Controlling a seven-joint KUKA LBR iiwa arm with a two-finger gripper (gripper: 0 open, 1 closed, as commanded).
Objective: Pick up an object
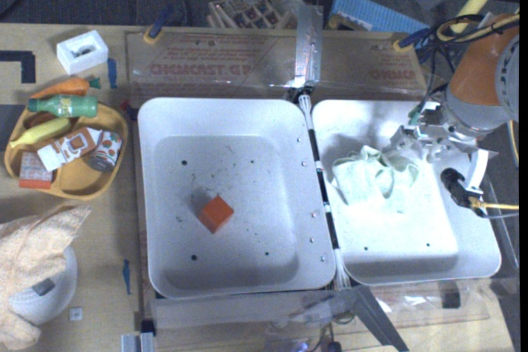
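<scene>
Cloth (365, 175), pale and crumpled, is lying in the right bin (412, 260), bunched against that bin's left half toward the far side. Its right edge is reaching up toward the gripper (410, 141), which is hanging just over the bin's far right part; the gripper is sitting right at the cloth's edge, but whether it is touching or pinching the fabric I cannot tell, since the claw's tips are blurring into the white cloth and bin. The arm (483, 86), grey with its orange band, is coming in from the right above the bin's rim.

Left bin (165, 128) is holding one orange block (218, 213), resting a little left of centre and nearer the front wall, turned so a corner is pointing forward. Dark specks are dotting the floor around it.

Beside the bins on the left, a yellow bowl (82, 185) is carrying a green bottle (63, 105), a banana (37, 130) and some small printed packets (78, 146). A white box (82, 51) is standing on the bench beyond the bowl, and a beige towel (37, 247) is lying in front of it, near the bench's front left corner.
</scene>
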